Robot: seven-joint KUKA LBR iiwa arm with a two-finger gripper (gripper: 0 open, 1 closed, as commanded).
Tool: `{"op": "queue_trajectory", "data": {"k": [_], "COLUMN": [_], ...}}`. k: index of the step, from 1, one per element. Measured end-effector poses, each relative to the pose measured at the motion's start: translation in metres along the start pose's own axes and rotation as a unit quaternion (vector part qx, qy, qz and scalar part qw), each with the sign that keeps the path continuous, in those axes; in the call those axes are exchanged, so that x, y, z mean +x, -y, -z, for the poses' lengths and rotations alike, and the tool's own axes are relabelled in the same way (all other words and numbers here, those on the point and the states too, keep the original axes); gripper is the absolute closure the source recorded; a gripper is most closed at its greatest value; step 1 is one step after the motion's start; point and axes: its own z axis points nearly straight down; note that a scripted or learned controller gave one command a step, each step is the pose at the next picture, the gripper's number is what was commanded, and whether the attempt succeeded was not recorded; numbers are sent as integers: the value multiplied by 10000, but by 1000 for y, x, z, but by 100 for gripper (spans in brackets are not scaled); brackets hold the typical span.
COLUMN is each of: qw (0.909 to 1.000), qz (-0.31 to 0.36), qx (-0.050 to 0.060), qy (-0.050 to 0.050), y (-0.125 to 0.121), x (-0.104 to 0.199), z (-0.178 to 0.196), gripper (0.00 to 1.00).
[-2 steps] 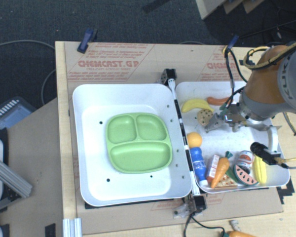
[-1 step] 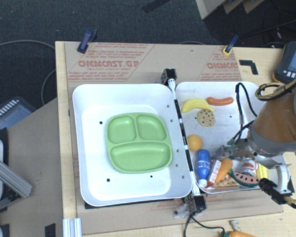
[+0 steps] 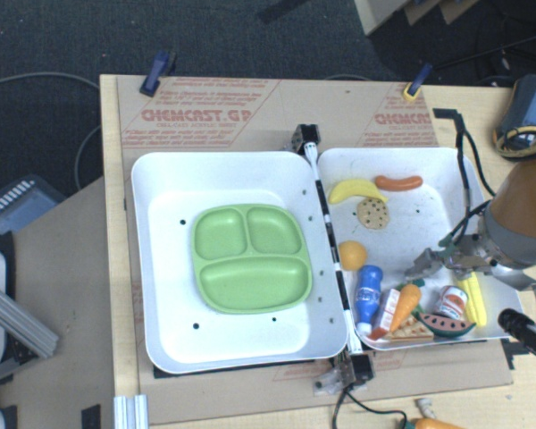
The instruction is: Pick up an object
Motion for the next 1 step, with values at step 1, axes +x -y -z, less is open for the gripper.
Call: {"op": "queue_trajectory", "data": {"k": [1], "qw": [10000], "qz": [5], "qx": [11], "qy": [-11], "y": [-17], "x": [39], "z": [-52], "gripper": [0]}}
